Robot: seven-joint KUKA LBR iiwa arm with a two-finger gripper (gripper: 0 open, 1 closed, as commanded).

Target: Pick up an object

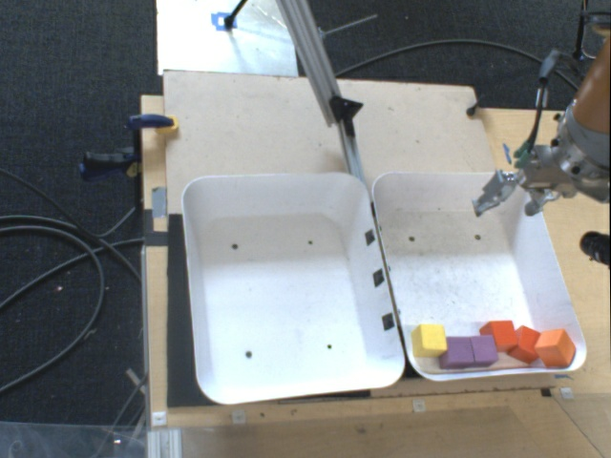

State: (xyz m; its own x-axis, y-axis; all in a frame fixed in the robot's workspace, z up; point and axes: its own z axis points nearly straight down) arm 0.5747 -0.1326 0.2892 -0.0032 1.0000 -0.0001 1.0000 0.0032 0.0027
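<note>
While my two-finger gripper (511, 191) hangs with fingers spread and nothing between them, I judge the pick not yet begun: the yellow foam cube (429, 339) and its neighbours lie well below it.

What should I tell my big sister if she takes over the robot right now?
Gripper: up over the far end of the right bin, nothing between its fingers; open or shut is hard to tell from here.
Blocks: all bunched along the near edge of the right bin. In a row from the left: yellow block, purple block, then the orange and red blocks.
Left bin: no blocks in it.
Done: nothing picked up.
Left: move the gripper toward the near edge, come down on one block, close on it and lift.
</note>
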